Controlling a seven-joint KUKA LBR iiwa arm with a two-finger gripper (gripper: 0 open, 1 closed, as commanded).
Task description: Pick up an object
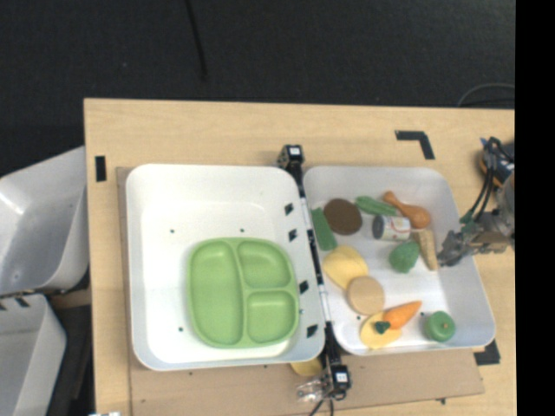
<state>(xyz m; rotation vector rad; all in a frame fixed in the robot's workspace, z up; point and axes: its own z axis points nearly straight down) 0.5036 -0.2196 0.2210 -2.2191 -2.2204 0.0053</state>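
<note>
The right bin holds several toy foods. Among them are a brown disc, a green pod, an orange drumstick, a green broccoli-like piece, a tan stick, a yellow lump, a tan round, a carrot and a green apple. My gripper hangs low over the bin's right side, just right of the tan stick. I see nothing held in it.
The left bin carries a green divided plate. A green pickle lies against the wall between the bins. Cables and the arm crowd the bench's right edge. A yellow piece sits outside, below the bins.
</note>
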